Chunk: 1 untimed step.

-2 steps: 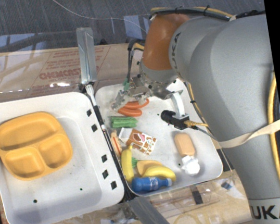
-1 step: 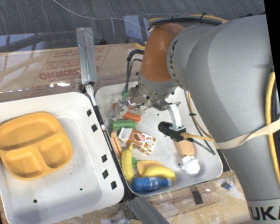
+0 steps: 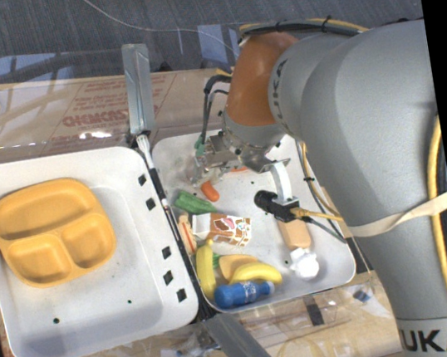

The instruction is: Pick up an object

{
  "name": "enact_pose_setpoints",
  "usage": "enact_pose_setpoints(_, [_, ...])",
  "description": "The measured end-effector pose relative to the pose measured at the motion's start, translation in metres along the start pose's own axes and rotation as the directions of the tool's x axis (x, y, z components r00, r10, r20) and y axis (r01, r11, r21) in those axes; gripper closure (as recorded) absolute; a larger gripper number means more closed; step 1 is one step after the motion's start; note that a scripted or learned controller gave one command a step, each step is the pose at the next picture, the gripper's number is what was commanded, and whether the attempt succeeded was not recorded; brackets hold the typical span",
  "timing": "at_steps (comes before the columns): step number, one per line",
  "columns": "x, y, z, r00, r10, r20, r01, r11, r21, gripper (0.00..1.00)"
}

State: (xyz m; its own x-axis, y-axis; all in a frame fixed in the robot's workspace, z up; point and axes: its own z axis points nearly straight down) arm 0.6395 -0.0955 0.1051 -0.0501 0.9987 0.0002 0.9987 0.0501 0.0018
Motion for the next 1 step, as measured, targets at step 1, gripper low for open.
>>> enact_pose_setpoints(1, [0.0798, 0.0238, -0.0922, 1.000, -0.024, -0.002, 0.024, 1.000, -0.006, 1.00])
